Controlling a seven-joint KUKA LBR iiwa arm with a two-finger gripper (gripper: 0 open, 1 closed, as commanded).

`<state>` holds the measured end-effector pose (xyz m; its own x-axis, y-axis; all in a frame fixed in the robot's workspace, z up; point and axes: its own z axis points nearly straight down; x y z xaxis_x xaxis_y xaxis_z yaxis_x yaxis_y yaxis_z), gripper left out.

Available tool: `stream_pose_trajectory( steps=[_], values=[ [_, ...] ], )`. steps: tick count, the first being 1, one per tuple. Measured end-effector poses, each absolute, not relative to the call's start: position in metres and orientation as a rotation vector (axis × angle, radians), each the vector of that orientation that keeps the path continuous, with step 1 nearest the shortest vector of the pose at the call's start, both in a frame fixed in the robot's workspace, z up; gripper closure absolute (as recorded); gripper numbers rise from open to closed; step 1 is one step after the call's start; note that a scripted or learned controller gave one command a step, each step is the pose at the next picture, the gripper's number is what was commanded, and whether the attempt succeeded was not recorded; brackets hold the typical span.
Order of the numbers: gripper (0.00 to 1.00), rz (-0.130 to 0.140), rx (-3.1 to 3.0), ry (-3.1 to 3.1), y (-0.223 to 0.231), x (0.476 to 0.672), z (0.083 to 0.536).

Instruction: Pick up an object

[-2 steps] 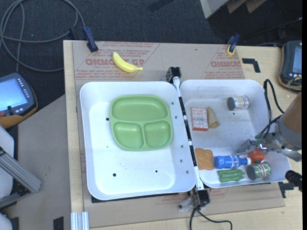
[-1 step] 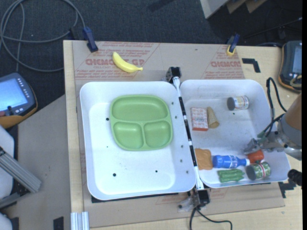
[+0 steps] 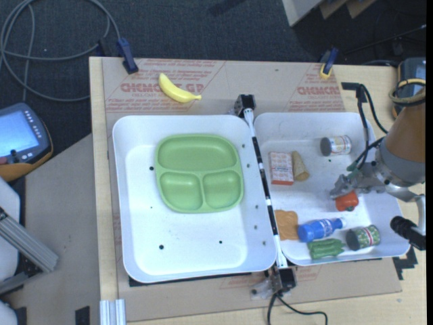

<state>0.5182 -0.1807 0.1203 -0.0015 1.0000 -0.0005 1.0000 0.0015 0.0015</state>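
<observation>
The hand (image 3: pixel 346 189) is seen low in the right white bin (image 3: pixel 308 122), directly over a small red-orange rounded object (image 3: pixel 348 200); whether that object is gripped cannot be told; a blue plastic bottle (image 3: pixel 319 229) lies just below it.

Banana (image 3: pixel 178 89) on cardboard, blue clamps (image 3: pixel 126 54) behind

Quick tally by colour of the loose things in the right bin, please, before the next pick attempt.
Red or orange: 1, small object by the gripper
Blue: 1, bottle
Green: 2, pepper-like piece, can
Tan or brown: 2, cork-like cylinder, flat piece
Red and white: 1, box
Silver: 1, jar
Total: 8
</observation>
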Motion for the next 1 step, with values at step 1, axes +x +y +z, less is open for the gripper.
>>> stream_pose_trajectory(
  steps=[1],
  values=[
    [1.00, 0.002, 2.219, 2.224, -0.0840, 0.5139, 0.1846]
  ],
)
